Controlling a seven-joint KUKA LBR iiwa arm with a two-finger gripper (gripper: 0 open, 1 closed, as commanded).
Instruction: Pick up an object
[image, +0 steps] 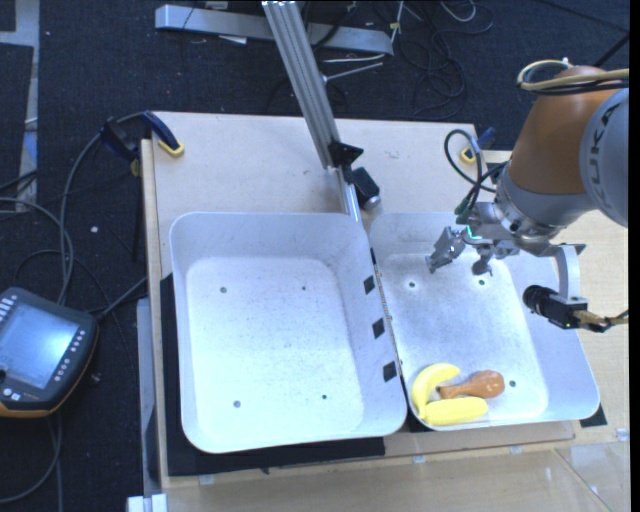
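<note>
- Banana (440, 392) lies at the lower edge of the right bin (560, 370), toward the lower right of the frame, touching a brown drumstick-shaped toy (474, 383).
- My gripper (460, 256) hangs over the upper part of that same bin, right of centre in the frame, well apart from the banana and higher in the frame.
- My gripper's fingers are spread apart with nothing between them.
- Left bin (200, 300) sits beside it on the surface (250, 165).

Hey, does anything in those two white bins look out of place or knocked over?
Nothing looks spilled or broken. The banana, a second yellow piece and a brown pear-shaped toy lie bunched in the right bin's near corner, touching each other. The gripper hangs over the bin's far end, well apart from them.
</note>
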